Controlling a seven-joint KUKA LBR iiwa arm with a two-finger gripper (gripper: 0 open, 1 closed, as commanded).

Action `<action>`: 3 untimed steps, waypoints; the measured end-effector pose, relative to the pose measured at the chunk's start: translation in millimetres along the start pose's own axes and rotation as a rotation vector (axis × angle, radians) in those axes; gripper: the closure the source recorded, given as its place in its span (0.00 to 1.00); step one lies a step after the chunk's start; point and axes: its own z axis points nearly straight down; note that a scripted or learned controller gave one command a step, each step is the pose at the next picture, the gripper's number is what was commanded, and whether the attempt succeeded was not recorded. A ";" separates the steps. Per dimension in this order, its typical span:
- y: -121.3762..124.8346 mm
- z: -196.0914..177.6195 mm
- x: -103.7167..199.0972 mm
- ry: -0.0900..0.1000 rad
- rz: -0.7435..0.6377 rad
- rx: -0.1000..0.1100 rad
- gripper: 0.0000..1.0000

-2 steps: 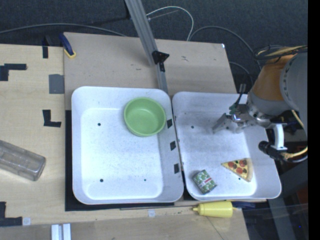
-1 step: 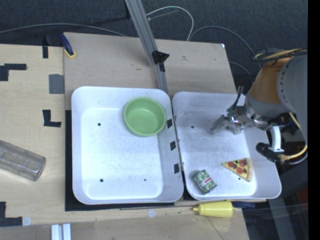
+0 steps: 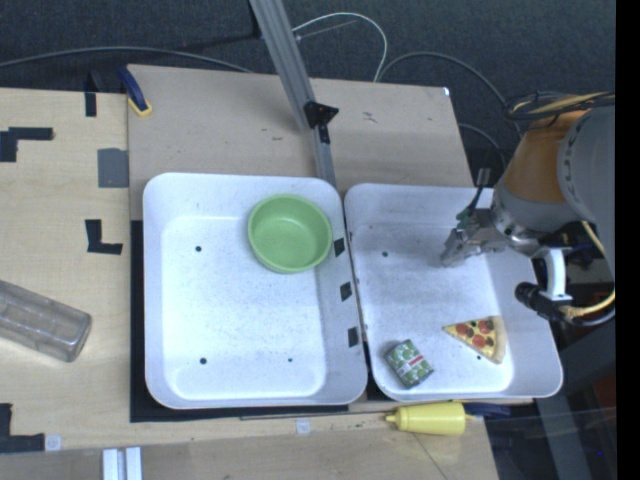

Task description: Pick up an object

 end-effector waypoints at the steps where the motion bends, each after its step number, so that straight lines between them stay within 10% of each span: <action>1: -1.2 -42.4 1.3 0.001 0.003 -0.004 1.00; 3: -0.4 -107.2 0.7 0.001 0.003 -0.003 1.00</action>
